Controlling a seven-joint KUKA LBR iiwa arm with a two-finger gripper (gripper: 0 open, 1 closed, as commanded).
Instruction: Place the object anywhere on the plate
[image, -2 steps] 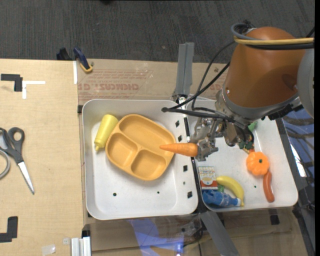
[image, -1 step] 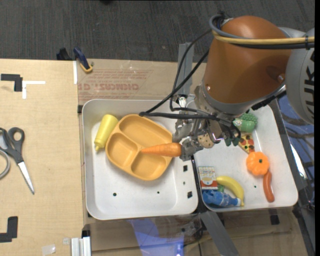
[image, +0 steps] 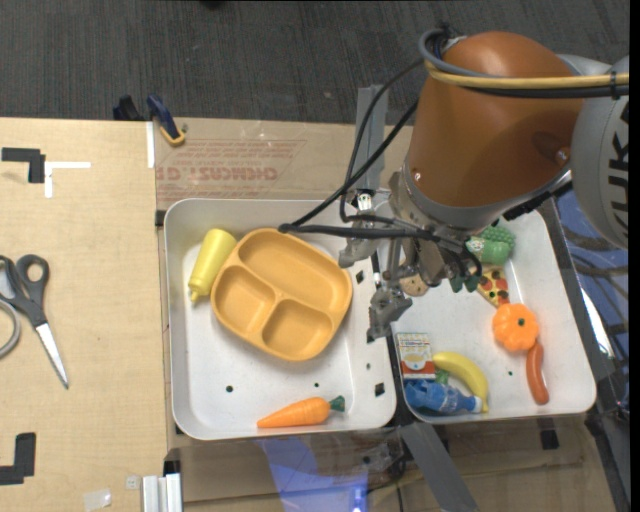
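The yellow-orange divided plate lies tilted in the left bin. My gripper hangs under the orange-banded wrist, over the wall between the two bins and just right of the plate's rim. I see nothing held in it. Toy foods lie around: a yellow bottle touches the plate's left edge, and a carrot rests near the left bin's front wall. The wrist hides part of the right bin's back.
The right bin holds a banana, a small carton, a blue packet, an orange pumpkin, a red sausage and a green toy. Scissors lie on the bench at the left.
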